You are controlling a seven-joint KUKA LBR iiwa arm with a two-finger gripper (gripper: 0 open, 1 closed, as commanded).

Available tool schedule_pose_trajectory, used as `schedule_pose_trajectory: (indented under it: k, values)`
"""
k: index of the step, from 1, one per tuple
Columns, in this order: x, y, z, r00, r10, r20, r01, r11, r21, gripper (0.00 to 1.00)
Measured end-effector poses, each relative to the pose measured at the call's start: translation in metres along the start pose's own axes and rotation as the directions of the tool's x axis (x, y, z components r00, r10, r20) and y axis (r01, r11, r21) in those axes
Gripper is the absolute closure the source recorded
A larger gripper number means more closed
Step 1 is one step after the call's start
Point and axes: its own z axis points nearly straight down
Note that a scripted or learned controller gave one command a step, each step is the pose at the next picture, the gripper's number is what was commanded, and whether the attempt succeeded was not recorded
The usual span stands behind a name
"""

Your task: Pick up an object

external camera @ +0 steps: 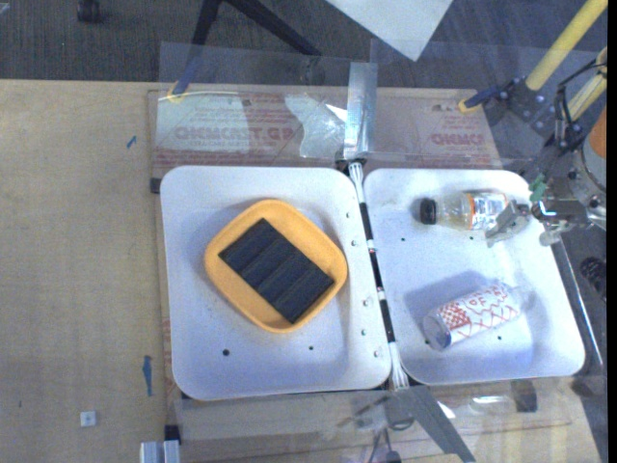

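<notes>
A clear plastic bottle [463,208] with a black cap lies on its side at the back of the right bin [569,355]. A red-and-white patterned can [472,313] lies tilted in that bin's front half. In the left bin [193,355] rests a yellow-orange square dish [224,273] holding a black ridged pad [277,270]. My gripper [525,228] hangs at the right bin's back right, just past the bottle's base. It is open, and one silver finger [503,222] sits close to the bottle's end. Nothing is between the fingers.
A ridge of white bin rims [371,268] divides the two bins. Clear plastic sheeting and a metal bracket [359,114] stand behind the bins. Cables and a yellow rod [569,37] crowd the back right by the arm.
</notes>
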Motion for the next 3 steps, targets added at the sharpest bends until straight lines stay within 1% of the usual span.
schedule_pose_trajectory:
  k: [1, 2, 3]
  values:
    - [0.048, -0.019, 0.148, 0.995, 0.096, 0.0, -0.096, 0.995, 0.0, 0.0]
    - [0.043, -0.05, 0.165, 0.993, 0.122, -0.002, -0.122, 0.992, -0.012, 0.0]
    - [0.041, -0.05, 0.154, 0.992, 0.126, 0.0, -0.126, 0.992, -0.016, 1.0]
